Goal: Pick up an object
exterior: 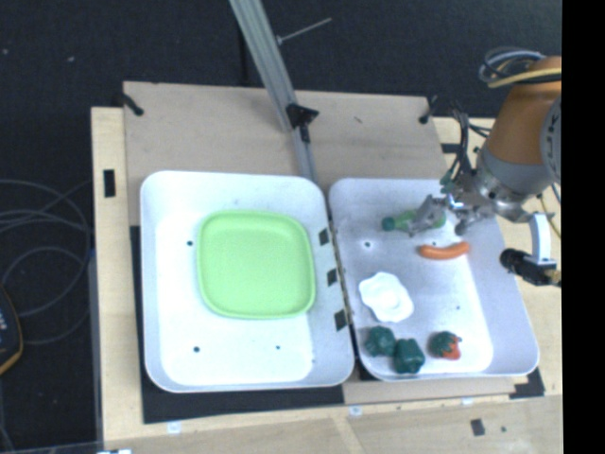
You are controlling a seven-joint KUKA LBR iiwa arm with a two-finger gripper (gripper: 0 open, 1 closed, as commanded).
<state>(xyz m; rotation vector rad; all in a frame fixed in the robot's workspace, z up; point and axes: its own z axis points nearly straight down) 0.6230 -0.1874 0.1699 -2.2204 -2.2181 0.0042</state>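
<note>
Two white bins are sitting side by side, the left bin (170, 348) bearing a green plate (255, 264), the right bin (501, 339) carrying the small items. The gripper (444, 211) is hanging between a green piece (397, 222) and an orange carrot-like piece (443, 250); its opening cannot be told, and no object is showing in its grasp. Being poised between both targets, it is risking closing on air or nudging either piece aside.

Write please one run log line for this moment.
gripper: over right bin | nearest: green item, orange item | left bin: green plate
</note>
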